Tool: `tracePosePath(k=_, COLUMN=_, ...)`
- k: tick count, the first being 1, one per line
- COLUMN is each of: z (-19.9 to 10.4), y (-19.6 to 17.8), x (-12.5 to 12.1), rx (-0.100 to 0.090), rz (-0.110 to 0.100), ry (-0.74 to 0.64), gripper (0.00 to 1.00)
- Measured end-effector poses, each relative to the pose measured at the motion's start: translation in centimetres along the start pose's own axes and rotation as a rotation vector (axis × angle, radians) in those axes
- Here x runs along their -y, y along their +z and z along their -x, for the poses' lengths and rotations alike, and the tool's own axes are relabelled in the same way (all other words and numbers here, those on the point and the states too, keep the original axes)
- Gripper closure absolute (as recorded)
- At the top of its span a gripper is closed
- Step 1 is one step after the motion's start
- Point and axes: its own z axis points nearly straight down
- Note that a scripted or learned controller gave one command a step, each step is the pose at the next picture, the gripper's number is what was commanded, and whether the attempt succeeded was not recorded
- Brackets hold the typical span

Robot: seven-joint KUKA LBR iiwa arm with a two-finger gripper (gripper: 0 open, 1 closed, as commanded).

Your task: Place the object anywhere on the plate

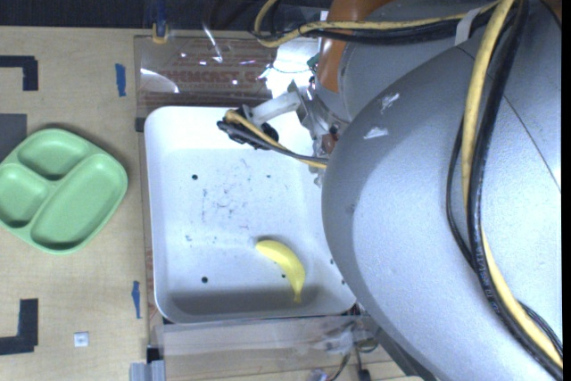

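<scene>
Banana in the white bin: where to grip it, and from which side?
Probably take the banana at mid-body, coming straight down and closing across its narrow width. It lies flat and curved on the floor of the bin, with its thick middle clear. Its lower tip sits close to the near wall, leaving little room there.

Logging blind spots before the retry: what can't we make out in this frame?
- Camera view: the right side of the white bin is covered by the arm, so what lies there cannot be told.
- Camera view: a small pale square near the bottom-left corner is too small to identify.
- Camera view: a dark patch is cut off by the left edge.
</scene>
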Motion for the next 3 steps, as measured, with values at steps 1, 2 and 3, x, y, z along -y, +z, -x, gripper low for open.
tracePosePath(k=1, z=1.5, y=4.5, x=8.0, rx=0.001, rz=0.000, ry=-0.026, gripper=1.00)
tracePosePath(k=2, z=-3.2, y=0.7, x=9.8, rx=-0.001, rz=0.000, ry=-0.009, gripper=1.00)
tracePosePath(k=3, z=-7.9, y=7.7, x=8.8, rx=0.000, rz=0.000, ry=-0.010, gripper=1.00)
